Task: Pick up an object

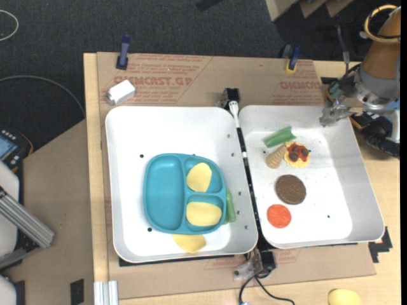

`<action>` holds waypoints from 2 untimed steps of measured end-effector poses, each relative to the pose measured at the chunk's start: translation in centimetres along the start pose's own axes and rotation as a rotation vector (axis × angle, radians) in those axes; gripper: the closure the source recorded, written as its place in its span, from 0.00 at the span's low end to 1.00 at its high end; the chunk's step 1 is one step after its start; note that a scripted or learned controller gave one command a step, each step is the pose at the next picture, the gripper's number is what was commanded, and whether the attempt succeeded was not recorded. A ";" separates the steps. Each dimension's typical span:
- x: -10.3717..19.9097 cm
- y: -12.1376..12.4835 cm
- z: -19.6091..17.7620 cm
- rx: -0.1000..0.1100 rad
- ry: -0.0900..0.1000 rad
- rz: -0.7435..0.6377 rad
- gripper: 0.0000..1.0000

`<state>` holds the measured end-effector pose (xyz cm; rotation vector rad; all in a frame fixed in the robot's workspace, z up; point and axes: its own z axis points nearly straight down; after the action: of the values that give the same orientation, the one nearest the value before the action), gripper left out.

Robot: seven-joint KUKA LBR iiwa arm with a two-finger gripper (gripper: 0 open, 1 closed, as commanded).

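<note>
Camera view: two bins, food pieces, gripper at the far right corner

Camera view is looking down at a slant on a brown board (191, 75) bearing two white bins side by side. A small white block (120, 92) is lying on the board near the left bin's far corner, and two blue clamps (123, 51) are gripping the board's far edge.

The left bin (127, 138) is holding a blue divided plate (183, 192). Two yellow pieces (200, 176) are sitting in its right compartments, one behind the other, while the large left compartment is showing only blue. A third yellow piece (189, 241) is lying in the bin just at the plate's near edge, partly tucked under it. A green sliver (230, 207) is peeking out at the plate's right side; most of it is hidden.

The right bin (343, 189) is holding the loose items: a green piece (279, 136), a tan ridged cone (274, 158) just below it, a yellow piece with red bits on top (297, 153) beside those, a brown disc (290, 189) nearer the camera, and an orange-red disc (278, 216) nearest.

The gripper (332, 114) is hanging over the right bin's far right corner, well apart from the food. It is small and blurred, so whether it is spread or pressed together is impossible to tell. The arm (380, 75) is being cut off by the right edge.
</note>
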<state>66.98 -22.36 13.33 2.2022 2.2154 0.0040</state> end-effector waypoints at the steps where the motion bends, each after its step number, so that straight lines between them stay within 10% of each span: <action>1: 0.0 0.1 -1.1 -0.003 -0.002 -0.002 1.00; 2: 0.0 0.2 -2.1 -0.007 -0.005 -0.003 1.00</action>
<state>67.16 -22.32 15.47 2.1922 2.2128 0.0064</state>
